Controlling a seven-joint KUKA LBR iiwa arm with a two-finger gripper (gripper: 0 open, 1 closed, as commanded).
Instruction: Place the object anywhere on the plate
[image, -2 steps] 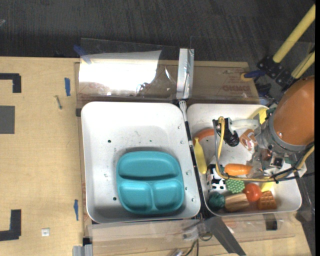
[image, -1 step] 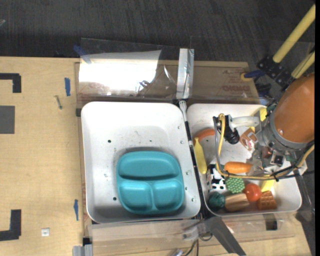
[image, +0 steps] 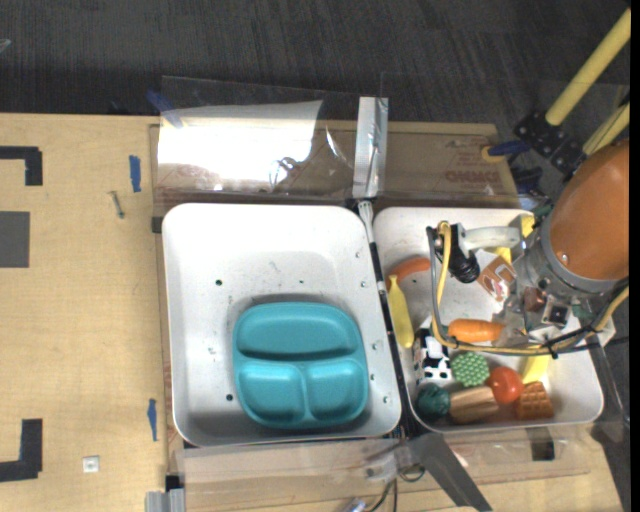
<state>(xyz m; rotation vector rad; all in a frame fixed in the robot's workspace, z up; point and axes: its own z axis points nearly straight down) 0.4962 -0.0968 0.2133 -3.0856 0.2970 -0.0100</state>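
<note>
A teal plate (image: 300, 363) with three compartments lies in the left bin (image: 200, 260), towards its front. The right bin (image: 585, 400) holds a heap of toy food: an orange carrot (image: 474, 330), a red tomato (image: 505, 383), a green knobbly piece (image: 470, 368), a brown roll (image: 472, 403) and a black-and-white piece (image: 432, 360). My gripper (image: 522, 305) hangs low over the right side of that bin, just right of the carrot. The arm's grey wrist and orange band cover its upper part.
A yellow piece (image: 400, 315) lies along the right bin's left wall, with an orange-and-white piece (image: 408, 268) behind it. A yellow cable (image: 440, 275) and a black part (image: 463, 265) dangle over the bin. An orange waffle (image: 536, 401) sits at the front right. Clear plastic sheeting (image: 250, 150) stands behind the bins.
</note>
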